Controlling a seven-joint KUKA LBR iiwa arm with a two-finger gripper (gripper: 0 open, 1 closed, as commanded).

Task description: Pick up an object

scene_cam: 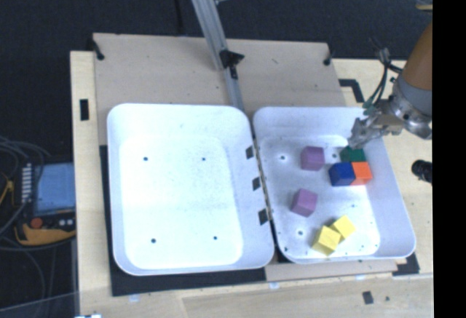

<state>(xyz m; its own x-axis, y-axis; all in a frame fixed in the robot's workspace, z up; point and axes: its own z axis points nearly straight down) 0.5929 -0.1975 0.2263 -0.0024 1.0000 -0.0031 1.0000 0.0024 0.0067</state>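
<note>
The right bin (pixel 287 124) holds several small blocks. Two purple blocks lie apart, one (pixel 312 157) higher and one (pixel 304 201) lower. A blue block (pixel 340 174), an orange block (pixel 362 172) and a green block (pixel 354 155) crowd together at the right. Two yellow blocks (pixel 333 233) touch near the front rim. My gripper (pixel 360 132) hangs over the bin's far right part, just above the green block, with its tips pointing down and left. Nothing shows between its tips.
The left bin (pixel 178 185) lies beside the right one, with clips along the shared edge. A slanted metal pole (pixel 207 14) rises behind the bins. A cabled box (pixel 51 196) lies off the bench's left side.
</note>
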